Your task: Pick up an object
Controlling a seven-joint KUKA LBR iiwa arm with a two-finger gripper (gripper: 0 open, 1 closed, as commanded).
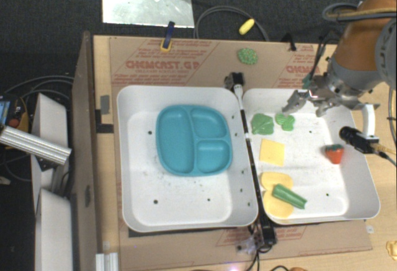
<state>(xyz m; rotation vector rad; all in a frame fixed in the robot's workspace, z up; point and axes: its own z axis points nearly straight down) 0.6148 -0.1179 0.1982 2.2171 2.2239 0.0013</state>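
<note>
- Bench point(186, 59): left bin point(139, 201) holds teal tray point(193, 140).
- Gripper point(307, 102) over right bin point(353, 189), jaws spread, nothing between them.
- Arm point(366, 40) cut off at the right edge.

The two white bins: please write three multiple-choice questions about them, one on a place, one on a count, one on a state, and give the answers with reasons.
1. Where is the blue divided plate?
A. In the left bin
B. In the right bin
C. On the floor beside the bench

2. How many compartments does the plate have?
A. One
B. Three
C. Six

3. How does the green stick lie in the right bin?
A. Standing upright, alone
B. Inside the blue plate
C. Flat, partly across a round yellow piece

Answers:
1. A, because the plate rests on the floor of the left bin, with the divider between it and the right bin.
2. B, because its ridges mark one large section and two smaller ones.
3. C, because the stick lies slanted with one end over the yellow piece.
</note>
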